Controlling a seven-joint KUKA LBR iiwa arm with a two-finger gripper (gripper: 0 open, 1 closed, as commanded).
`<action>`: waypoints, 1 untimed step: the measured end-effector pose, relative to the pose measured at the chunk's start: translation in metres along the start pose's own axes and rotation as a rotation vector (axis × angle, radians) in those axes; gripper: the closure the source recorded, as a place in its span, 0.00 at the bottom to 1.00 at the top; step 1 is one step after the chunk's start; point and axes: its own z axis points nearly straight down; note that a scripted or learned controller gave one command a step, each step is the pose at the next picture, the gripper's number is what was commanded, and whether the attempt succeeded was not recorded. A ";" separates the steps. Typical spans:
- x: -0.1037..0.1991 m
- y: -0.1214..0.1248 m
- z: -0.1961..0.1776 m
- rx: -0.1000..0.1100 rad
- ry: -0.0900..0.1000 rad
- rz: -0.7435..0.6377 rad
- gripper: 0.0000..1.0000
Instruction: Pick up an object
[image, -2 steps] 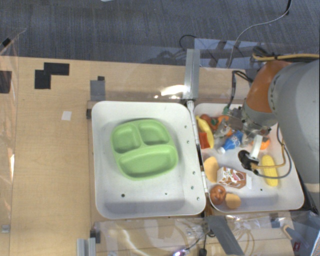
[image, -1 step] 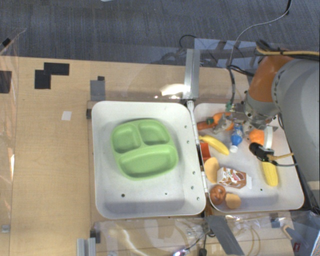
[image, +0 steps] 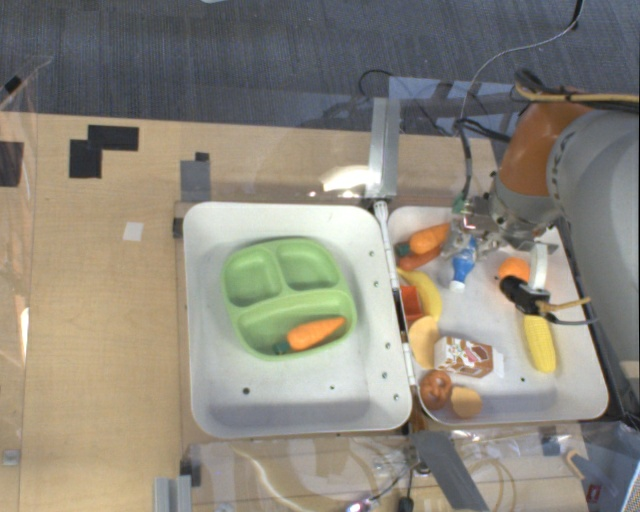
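The right bin (image: 580, 392) holds several toy foods. My gripper (image: 468, 238) hangs low over its far middle, reaching in from the right. Directly beneath it, touching or nearly touching, is a small blue and white bottle (image: 462, 270). An orange carrot (image: 428, 240) lies just left of the gripper and a yellow banana (image: 428, 292) below that. A small orange piece (image: 513, 268) lies to the gripper's right. Whether the bottle is gripped is unclear.
Also in the right bin: a corn cob (image: 540, 343), a brown packet (image: 466, 356), a pale orange oval (image: 424, 340), an apple (image: 436, 386) and a tan piece (image: 466, 402). The left bin (image: 260, 405) holds a green divided plate (image: 250, 275) with a carrot (image: 316, 332).
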 end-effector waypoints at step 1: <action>0.030 -0.001 -0.103 0.006 0.003 -0.008 1.00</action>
